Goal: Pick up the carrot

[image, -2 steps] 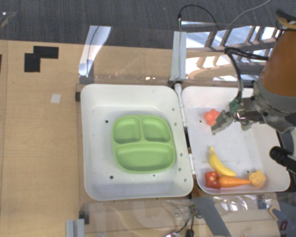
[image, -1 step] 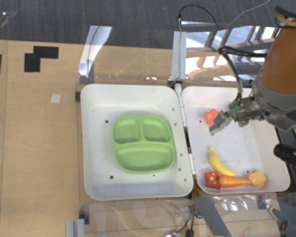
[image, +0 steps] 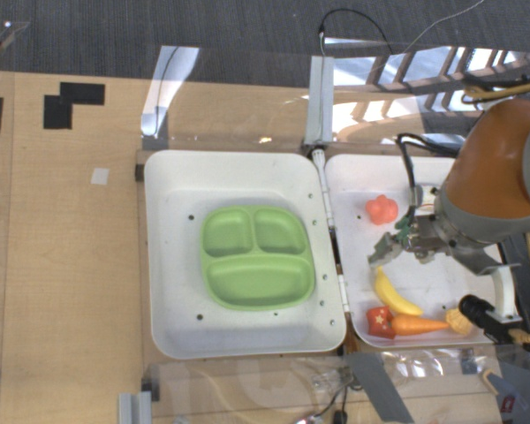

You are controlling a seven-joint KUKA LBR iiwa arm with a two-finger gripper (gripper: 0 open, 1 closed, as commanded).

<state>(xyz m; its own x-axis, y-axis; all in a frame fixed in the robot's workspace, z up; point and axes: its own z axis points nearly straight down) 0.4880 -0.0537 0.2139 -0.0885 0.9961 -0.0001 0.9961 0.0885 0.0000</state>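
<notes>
The carrot (image: 420, 326) lies in the right bin (image: 353, 201), close to its near wall, with its long axis almost parallel to that wall: the thick end points to the left and the thin tip to the right. Its thick end touches a red tomato-like fruit (image: 380, 321), and its tip reaches a small yellow piece that looks like corn (image: 459, 321). A banana (image: 392, 293) lies just above the carrot, slanted, and its lower end comes very near to the carrot's middle. Farther toward the back of the same bin there is one red-orange fruit, maybe a strawberry or a small pepper (image: 382, 208), well apart from the others. The hand (image: 384, 250) hangs above the middle of this bin with its fingers apart and nothing between them, so the carrot lies from it toward the near wall and a little to the right. I judge that the hand must go down there and close across the short width of the carrot. In the left bin (image: 168, 263) rests one green divided plate (image: 257, 257) with three compartments. Both bins stand on the wooden tabletop (image: 62, 237).
</notes>
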